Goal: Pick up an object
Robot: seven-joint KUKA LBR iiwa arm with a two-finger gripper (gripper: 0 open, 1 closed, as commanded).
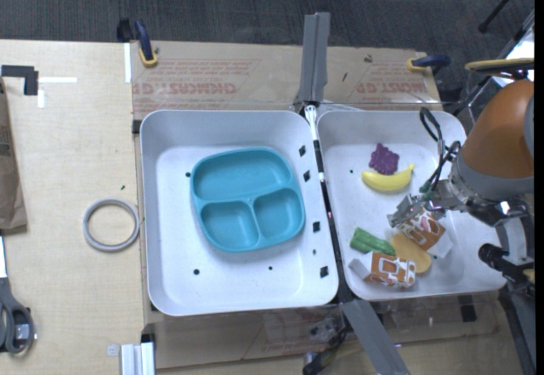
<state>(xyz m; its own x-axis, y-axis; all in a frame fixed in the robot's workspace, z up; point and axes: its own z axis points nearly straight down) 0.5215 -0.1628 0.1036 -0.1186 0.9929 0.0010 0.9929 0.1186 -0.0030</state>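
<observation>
Two shallow white bins sit side by side on a bench. The left bin holds a blue divided plate. The grey arm with its orange band reaches into the right bin, its gripper low over an orange-and-white carton; how its jaws stand cannot be told. Nearby lie a second carton, a banana, a green piece and purple grapes

Blue tray, yellow banana, purple grapes, white bins.
</observation>
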